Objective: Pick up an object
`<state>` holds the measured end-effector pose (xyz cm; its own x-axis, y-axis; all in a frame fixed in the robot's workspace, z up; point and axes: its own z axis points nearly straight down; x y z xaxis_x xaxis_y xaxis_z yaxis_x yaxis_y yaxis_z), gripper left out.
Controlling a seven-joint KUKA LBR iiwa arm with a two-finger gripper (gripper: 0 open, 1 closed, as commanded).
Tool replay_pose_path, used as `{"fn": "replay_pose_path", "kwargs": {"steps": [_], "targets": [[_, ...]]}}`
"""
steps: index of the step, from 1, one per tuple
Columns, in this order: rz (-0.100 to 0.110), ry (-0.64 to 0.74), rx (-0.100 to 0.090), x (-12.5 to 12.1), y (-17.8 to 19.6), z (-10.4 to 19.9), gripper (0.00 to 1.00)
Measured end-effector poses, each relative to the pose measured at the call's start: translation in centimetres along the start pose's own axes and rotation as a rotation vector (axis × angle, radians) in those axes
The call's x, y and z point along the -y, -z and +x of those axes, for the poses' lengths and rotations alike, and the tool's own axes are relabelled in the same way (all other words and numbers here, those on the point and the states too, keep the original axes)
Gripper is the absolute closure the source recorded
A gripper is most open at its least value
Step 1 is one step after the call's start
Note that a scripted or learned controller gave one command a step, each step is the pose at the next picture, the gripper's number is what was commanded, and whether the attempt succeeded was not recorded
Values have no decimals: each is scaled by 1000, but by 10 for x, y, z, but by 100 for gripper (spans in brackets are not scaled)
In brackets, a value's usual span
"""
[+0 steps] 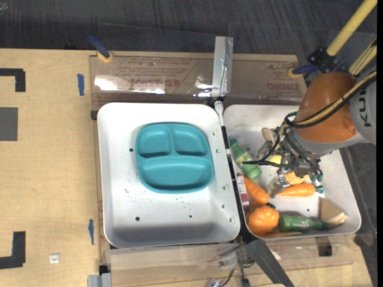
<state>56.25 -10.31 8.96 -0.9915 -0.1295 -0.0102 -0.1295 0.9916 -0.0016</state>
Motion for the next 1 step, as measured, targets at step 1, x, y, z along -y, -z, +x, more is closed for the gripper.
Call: {"fn": "replay_pose_path", "kwargs": {"steps": [1], "targets": [[5,-171,11,-4,2,37,0]]}}
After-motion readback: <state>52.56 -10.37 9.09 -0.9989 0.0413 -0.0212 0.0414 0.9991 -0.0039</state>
